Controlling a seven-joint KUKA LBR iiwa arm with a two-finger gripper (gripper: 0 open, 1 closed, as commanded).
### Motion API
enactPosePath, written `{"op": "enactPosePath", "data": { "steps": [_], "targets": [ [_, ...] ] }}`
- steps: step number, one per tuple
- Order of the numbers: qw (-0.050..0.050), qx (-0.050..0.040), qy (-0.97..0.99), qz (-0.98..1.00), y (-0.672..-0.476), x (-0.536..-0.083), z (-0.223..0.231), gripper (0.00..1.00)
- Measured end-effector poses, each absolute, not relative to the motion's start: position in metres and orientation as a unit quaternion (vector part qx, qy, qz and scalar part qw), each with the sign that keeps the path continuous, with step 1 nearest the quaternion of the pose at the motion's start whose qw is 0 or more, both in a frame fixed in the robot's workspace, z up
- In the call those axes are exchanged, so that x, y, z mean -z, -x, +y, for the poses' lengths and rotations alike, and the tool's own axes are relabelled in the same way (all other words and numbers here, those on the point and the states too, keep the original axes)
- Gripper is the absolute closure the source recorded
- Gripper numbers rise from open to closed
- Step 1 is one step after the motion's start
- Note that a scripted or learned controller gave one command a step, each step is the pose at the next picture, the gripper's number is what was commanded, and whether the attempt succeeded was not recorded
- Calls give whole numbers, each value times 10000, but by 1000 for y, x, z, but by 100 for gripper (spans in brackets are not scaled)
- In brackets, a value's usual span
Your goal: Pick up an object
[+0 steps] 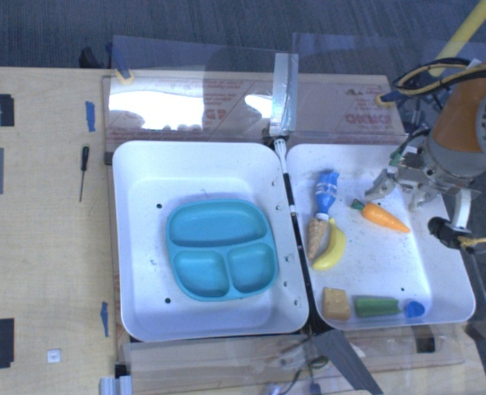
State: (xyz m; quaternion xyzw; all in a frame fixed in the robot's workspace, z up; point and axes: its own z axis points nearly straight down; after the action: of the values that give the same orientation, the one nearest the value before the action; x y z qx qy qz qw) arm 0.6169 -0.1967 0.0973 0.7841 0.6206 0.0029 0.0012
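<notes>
I work in a robot lab, not a home or a kitchen. My bench is pale wood with black tape marks and bits of blue tape stuck on it. Two white bins sit side by side, with clear plastic walls standing behind them. The food in the bins is toy food, like a little carrot and a banana. Yellow and black cables hang by my arm. The floor is dark blue carpet.
</notes>
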Motion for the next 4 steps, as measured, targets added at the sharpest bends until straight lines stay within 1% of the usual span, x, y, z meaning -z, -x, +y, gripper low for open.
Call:
{"op": "enactPosePath", "data": {
  "steps": [1,2,3,4],
  "targets": [
    [7,-9,-8278,5610,-599,-87,-175,0],
    [22,-24,-8275,5615,-601,-99,-175,100],
    [17,-18,-8276,5614,-600,-98,-175,0],
    [11,-14,-7837,6212,-578,-87,-172,0]
  ]
}}
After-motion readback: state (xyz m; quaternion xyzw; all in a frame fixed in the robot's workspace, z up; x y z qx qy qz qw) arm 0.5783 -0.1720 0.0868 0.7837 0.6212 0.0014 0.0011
